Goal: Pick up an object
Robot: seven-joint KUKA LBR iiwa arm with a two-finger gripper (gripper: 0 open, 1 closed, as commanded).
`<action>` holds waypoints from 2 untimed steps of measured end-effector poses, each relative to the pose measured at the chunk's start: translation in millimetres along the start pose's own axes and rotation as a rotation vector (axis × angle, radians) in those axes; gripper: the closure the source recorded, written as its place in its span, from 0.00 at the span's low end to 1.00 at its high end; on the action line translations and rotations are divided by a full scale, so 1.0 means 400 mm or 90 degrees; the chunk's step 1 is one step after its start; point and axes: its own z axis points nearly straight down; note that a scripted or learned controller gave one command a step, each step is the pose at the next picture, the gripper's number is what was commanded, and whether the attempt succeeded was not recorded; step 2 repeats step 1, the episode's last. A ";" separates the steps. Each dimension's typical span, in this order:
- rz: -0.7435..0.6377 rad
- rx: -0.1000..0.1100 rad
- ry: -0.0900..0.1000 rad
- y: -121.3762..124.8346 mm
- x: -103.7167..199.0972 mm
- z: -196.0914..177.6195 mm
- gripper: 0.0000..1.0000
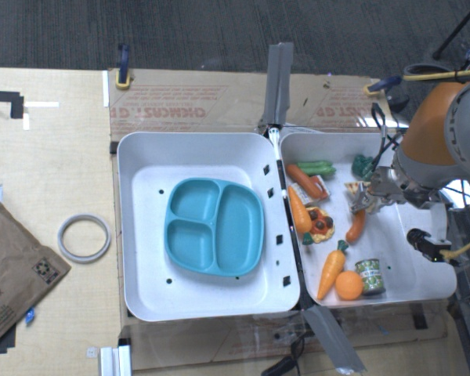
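Note:
The right bin holds several toy foods. Among them are a green pickle, a red sausage, an orange carrot and a pizza slice. A small red pepper, a second carrot, an orange ball and a green can lie nearer the front. My gripper hangs low over the bin's middle, just above the small red pepper. A green toy lies partly hidden behind the wrist.
The left bin holds a blue divided plate. A grey tape roll and a cardboard box lie on the bench at the left. Cables and a black clamp hang by the arm at the right bin's edge.

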 end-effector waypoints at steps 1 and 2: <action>-0.024 -0.002 0.001 0.118 0.180 -0.236 1.00; -0.024 -0.002 0.001 0.118 0.180 -0.236 1.00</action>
